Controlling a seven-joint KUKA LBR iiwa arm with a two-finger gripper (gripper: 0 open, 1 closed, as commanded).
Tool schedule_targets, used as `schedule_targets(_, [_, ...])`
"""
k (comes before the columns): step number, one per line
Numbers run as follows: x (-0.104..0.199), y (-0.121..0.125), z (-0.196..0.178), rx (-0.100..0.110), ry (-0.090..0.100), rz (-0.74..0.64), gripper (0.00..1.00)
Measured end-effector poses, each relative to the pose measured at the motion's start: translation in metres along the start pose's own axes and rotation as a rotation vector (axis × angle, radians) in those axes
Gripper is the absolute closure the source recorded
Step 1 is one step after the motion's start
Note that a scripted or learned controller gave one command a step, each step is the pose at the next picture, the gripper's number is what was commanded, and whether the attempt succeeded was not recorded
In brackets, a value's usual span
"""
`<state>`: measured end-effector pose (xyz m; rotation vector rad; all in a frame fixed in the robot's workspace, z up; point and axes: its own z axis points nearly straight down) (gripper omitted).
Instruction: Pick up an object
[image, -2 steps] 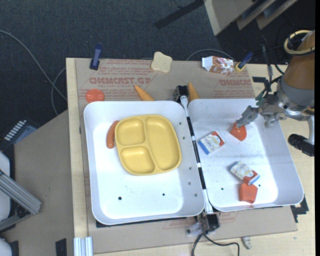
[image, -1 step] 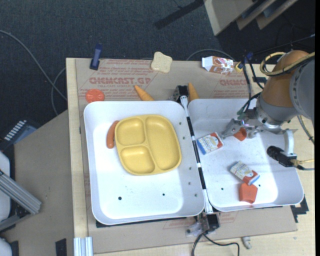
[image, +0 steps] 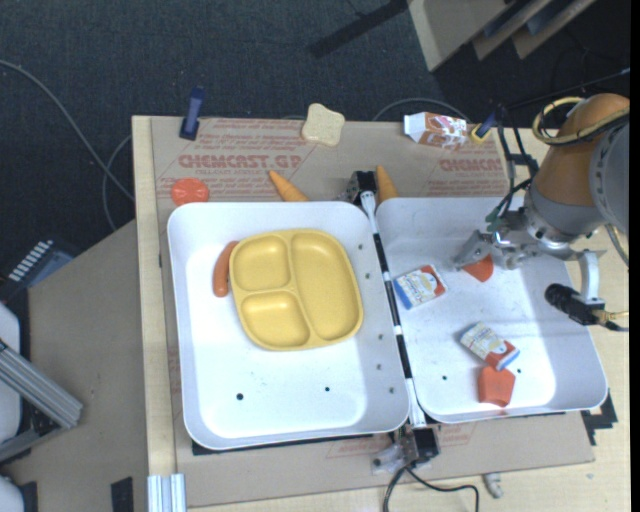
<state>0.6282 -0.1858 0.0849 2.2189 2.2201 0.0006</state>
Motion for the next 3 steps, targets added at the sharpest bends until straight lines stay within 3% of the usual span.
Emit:
schedule_targets(1, [-0.004, 0.011, 0.000, 0.000, 0.000, -0.001, 0.00])
schedule_targets(2, [-0.004, 0.012, -0.011, -0.004, -0.002, -0.002, 1.00])
schedule_targets(3, [0.057, -0.045, -0.099, 0.001, 0.003, -0.002, 1.00])
